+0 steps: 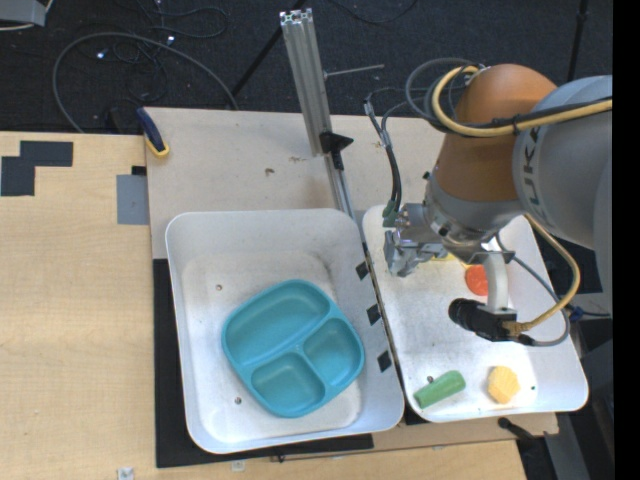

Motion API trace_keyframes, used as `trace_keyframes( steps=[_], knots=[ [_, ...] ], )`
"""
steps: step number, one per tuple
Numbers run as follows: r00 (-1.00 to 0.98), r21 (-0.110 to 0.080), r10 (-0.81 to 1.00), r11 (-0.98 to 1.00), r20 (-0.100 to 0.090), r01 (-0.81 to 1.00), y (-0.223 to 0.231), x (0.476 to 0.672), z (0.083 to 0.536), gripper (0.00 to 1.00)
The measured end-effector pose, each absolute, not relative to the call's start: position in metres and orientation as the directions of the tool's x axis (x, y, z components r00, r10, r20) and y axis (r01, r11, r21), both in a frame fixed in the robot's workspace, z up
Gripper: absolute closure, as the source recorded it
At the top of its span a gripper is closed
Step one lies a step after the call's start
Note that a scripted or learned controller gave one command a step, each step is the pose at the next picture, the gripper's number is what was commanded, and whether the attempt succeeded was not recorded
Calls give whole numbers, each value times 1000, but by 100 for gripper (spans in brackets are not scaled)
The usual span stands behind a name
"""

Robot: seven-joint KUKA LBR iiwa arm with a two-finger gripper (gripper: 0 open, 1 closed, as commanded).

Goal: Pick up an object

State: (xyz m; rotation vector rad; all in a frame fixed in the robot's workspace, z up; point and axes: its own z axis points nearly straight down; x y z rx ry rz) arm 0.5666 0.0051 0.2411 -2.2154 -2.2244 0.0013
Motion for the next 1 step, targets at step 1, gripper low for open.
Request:
trace_keyframes(
  steps=[1],
  knots=[
    [-5,-3,1000,5,1,1000,55,585,227,100]
  ],
)
